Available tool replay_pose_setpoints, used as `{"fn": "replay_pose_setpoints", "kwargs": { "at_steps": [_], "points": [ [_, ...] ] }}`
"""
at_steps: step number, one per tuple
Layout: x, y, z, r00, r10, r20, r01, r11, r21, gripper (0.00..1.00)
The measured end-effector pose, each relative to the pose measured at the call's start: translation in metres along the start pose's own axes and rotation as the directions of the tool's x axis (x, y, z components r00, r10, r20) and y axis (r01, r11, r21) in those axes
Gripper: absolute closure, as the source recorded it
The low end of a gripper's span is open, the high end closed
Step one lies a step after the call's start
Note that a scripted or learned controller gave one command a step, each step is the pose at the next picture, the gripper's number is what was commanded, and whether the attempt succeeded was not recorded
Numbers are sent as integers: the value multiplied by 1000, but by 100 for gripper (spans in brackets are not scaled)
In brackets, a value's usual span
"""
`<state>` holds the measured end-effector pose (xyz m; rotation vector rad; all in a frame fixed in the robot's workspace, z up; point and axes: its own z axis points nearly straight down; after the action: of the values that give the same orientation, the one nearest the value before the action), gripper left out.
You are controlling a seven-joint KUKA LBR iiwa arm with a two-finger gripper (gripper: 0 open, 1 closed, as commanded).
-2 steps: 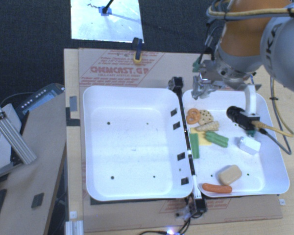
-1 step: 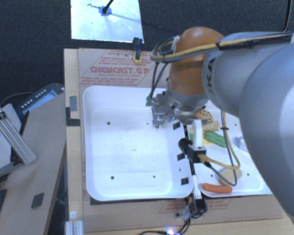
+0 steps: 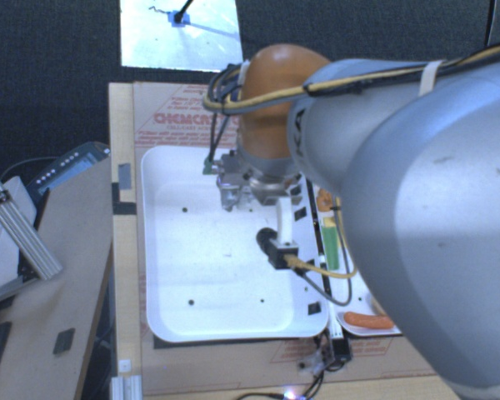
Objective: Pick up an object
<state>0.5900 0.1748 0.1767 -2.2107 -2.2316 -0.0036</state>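
We look down from a single fixed camera above the bench, tilted at a slant so the shallow white plastic left bin (image 3: 225, 265) lies open below us. The big grey metal arm (image 3: 417, 198) comes in from our right — so close to the lens that it covers most of the neighbouring white right bin (image 3: 356, 327).

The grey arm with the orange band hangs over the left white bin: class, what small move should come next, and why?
Probably a shift towards the right white bin. The gripper hangs over the left white bin, where no graspable object shows beneath it, while an orange carrot-like piece and a green stick-like item lie in the right one.
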Motion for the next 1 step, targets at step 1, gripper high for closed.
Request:
{"fn": "replay_pose_setpoints", "kwargs": {
  "at_steps": [1],
  "points": [
    [63, -20, 19, 1000, -1, -1, 1, 1000, 3, 100]
  ]
}}
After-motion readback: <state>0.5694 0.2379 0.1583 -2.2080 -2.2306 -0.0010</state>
